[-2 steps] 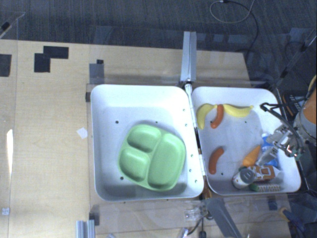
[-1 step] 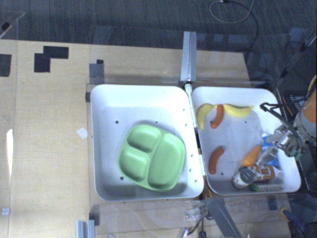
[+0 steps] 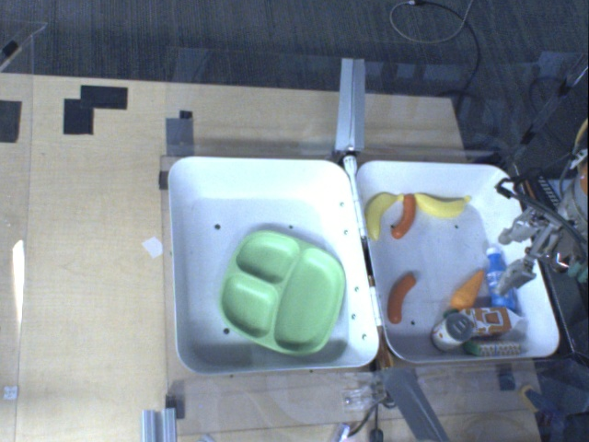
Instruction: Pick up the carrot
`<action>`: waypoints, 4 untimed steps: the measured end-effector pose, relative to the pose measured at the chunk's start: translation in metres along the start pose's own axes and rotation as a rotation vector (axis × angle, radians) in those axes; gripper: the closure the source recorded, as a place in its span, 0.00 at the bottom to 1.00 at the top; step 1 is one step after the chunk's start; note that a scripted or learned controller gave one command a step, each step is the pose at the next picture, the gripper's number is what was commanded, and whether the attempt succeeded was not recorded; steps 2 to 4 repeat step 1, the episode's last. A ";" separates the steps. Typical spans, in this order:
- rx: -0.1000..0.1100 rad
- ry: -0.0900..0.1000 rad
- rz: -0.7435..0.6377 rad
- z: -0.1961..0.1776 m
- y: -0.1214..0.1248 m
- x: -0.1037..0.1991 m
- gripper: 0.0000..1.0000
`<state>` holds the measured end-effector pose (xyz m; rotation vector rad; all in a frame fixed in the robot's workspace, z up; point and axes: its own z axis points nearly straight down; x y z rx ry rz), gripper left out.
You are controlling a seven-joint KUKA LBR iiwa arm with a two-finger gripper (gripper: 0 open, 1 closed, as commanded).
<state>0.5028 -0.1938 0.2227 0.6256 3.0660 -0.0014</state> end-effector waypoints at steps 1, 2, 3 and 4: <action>-0.001 -0.010 -0.140 0.094 0.011 0.007 0.00; -0.001 -0.010 -0.140 0.094 0.011 0.007 0.00; -0.001 -0.010 -0.140 0.094 0.011 0.007 0.00; -0.001 -0.010 -0.140 0.094 0.011 0.007 0.00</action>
